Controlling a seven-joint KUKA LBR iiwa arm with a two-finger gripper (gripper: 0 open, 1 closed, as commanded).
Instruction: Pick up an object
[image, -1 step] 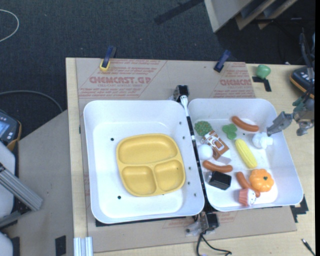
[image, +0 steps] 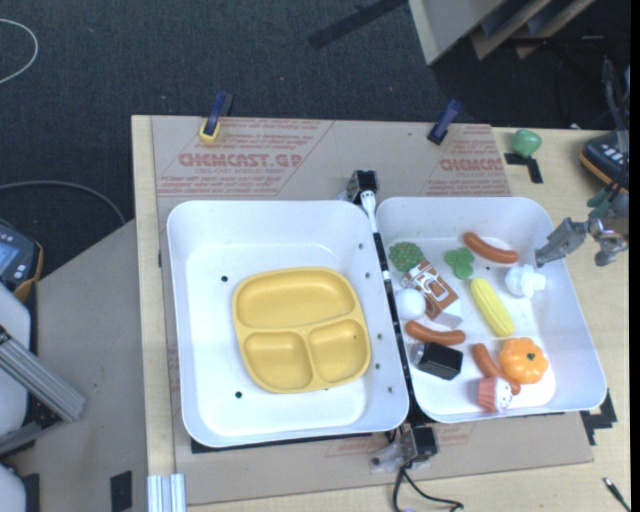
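A slanted overhead view shows a cardboard-covered surface (image: 300, 150) bearing two shallow white bins side by side. The left bin (image: 195, 330) holds a yellow divided plate (image: 300, 328) with three compartments, lying flat near its centre.

The right bin (image: 570, 330) holds a scatter of toy food. A sausage (image: 490, 247) lies near the back, with a green broccoli piece (image: 405, 255) and a smaller green leafy piece (image: 459, 262) to its left. A brown-and-white packet (image: 434, 287) sits beside a white egg-like ball (image: 411, 301). A yellow corn cob (image: 492, 305) lies in the middle. Nearer the front are a second sausage (image: 435, 333), a black block (image: 439, 360), a third sausage (image: 485, 357), an orange pumpkin (image: 523, 361) and a pink cupcake (image: 494, 394).

The claw (image: 560, 243) reaches in from the right, over the bin's right rim, just beside a small white object (image: 524, 282). Whether the claw is apart or together cannot be told from this angle, and nothing is visibly held.

No object is lifted yet. The white object looks the likeliest target (it is closest); it is probably light, hard, smooth plastic, so it could slip. Gripping across its narrow middle seems safest. The corn cob, long and ridged, would likely give a surer hold across its width.
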